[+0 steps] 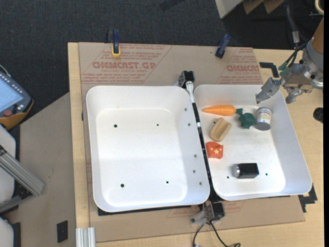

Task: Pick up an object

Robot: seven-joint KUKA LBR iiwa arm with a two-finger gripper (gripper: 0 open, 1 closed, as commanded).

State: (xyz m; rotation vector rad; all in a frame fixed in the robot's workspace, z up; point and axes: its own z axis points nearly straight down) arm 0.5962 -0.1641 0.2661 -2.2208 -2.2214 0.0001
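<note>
The right bin (288, 153) holds an orange carrot (219, 109), a tan block (220, 129), a small red-orange piece (215, 150), a black and silver box (245, 171), a green toy (247, 119) and a small silver can (263, 119). My gripper (280, 91) hangs over the bin's far right corner, just above and behind the can. Its two fingers are spread apart with nothing between them.
The left bin (103, 153) lies beside the right one, with a black divider rail (198, 133) between them. Clamps (115, 41) hold the brown board at the back. A black clip (186, 78) sits at the bins' far joint.
</note>
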